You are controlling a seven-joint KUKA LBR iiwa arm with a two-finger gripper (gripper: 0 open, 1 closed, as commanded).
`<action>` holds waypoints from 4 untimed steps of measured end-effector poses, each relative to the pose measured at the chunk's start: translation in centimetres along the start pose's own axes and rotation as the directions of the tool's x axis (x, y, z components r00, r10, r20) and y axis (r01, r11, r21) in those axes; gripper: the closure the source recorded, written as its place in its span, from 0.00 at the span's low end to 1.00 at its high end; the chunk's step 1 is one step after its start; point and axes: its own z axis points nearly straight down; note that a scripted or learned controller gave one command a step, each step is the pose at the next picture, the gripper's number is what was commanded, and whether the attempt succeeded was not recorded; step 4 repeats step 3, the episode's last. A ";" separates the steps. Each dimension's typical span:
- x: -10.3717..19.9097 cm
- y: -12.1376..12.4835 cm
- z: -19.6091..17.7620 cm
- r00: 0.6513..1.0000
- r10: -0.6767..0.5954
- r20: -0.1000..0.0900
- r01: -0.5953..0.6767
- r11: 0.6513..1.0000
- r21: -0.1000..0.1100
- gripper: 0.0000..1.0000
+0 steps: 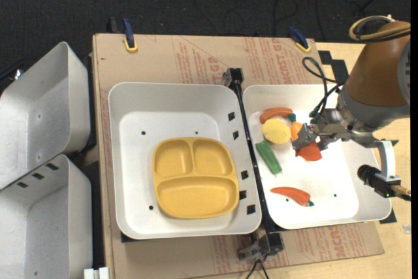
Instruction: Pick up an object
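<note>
Two white bins sit side by side on a cardboard-topped bench (196,49) w/ blue clamps at its back edge; dark floor w/ cables behind. Left bin (124,140) holds a yellow divided tray (194,177). Right bin (339,206) has a yellow fruit (277,131), an orange-red sausage-like piece (277,114), a green pod (268,157) & a red-orange carrot-like piece (291,194). Gripper (307,139) is low in the right bin, just right of the yellow fruit, w/ a red item (310,153) right at its tip; can't tell finger spacing or if it's gripped.

In the right bin (346,206) several toys are lying before me: a yellow lemon (277,131) touching an orange sausage (277,114), a green pod (268,157) just below, a red-orange carrot (290,195) apart, and a red piece (310,153).
</note>
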 end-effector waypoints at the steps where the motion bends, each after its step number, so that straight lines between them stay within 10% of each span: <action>1: 5.3 0.2 -1.2 1.000 0.001 0.002 -0.001 1.000 -0.002 1.00; 3: 14.9 -1.7 -1.4 1.000 0.000 0.001 0.000 1.000 0.001 1.00; 4: 14.9 -1.7 -1.4 1.000 0.000 0.001 0.000 1.000 0.001 1.00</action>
